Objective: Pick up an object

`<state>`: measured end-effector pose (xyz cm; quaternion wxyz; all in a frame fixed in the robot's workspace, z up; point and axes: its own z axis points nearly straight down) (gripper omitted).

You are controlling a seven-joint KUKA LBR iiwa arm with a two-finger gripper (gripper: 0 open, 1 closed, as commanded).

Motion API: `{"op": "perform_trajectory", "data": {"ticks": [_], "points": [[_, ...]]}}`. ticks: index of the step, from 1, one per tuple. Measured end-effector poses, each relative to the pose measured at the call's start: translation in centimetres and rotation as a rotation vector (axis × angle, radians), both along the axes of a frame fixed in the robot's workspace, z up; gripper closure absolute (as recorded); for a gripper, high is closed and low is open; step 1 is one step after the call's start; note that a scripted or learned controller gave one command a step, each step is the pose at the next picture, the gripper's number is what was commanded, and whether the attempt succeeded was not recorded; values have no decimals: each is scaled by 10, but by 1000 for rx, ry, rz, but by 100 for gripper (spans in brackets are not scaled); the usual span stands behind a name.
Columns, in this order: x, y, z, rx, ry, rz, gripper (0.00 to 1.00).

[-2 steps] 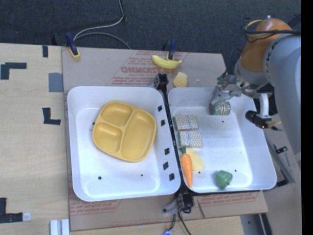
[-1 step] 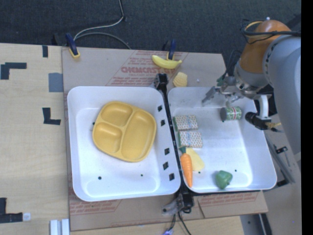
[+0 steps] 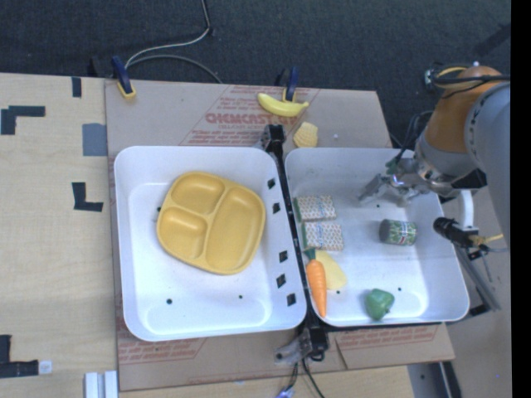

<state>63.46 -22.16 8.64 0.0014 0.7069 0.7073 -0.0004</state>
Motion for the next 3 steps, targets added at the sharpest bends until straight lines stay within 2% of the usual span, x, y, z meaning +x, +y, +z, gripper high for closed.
{"op": "perform_trajectory", "data": {"ticks": [1,2,3], "points": [[-49,43,0,1,-1,0,0],[-149,78,0,3,1,-1,0],[-145,200,98,4,2,3,0]]}}
